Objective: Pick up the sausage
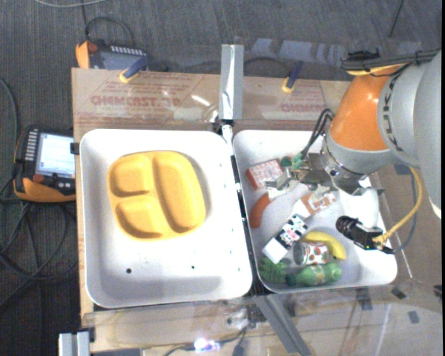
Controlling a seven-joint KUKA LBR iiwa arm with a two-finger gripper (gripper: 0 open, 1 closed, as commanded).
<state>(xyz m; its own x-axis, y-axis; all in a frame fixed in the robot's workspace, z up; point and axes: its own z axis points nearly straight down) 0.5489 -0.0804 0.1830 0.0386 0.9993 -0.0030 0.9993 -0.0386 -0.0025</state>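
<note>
The sausage [258, 209] is a short orange-red link lying near the left wall of the right bin [389, 273], just below a red and white box [263, 173]. My gripper [300, 178] hangs over the upper middle of that bin, up and to the right of the sausage and apart from it. Nothing of the sausage lies between its fingers. The grey arm with its orange band [363, 117] comes in from the right above it.
The right bin also holds a black and white dotted box [294, 232], a banana [329, 244], a small can [311, 254], a green vegetable [311, 274] and a white piece [274, 251]. The left bin [104, 273] holds a yellow divided tray [157, 193].
</note>
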